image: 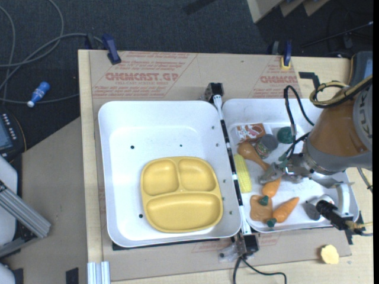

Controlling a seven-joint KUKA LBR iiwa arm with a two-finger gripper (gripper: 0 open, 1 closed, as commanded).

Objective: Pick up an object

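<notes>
The pick looks barely under way. The arm [331, 138] reaches low into the right bin [260, 106], and its gripper [276, 171] sits among the toy food there, just above a small orange carrot [270, 187] that lies under its tip. Whether the tool is clenched, released or grasping anything cannot be told from this slanted view (the metal parts blur into the clutter), so nothing can be counted as picked. Taking that small carrot as the landmark: a larger carrot [285, 209] lies just below and to its right, a yellow corn cob [241, 173] lies to its left against the bin wall, and a drumstick [251, 152] sits up and to its left. Everything appears to rest on the bin floor. By my judgement, the grasp, the lift and the carry clear of the bin all remain to be done.
</notes>
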